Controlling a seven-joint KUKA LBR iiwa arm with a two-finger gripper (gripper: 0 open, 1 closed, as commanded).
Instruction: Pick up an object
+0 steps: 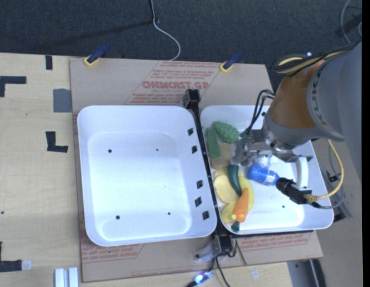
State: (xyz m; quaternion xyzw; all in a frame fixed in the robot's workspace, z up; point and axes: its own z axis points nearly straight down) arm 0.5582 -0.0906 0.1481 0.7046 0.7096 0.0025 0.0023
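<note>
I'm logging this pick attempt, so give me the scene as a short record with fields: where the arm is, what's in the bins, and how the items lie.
arm: reaches in from the right, over the right bin
end effector: low over the right bin's items; grip state cannot be told
left bin: white, shallow
right bin contents: green leafy piece, blue object, dark green piece, pale yellow piece, orange carrot-like piece
layout: items crowd the right bin's left side, by the divider
held item: none seen between fingers

Arm is covering part of right bin; gripper fingers are too small to resolve.
</note>
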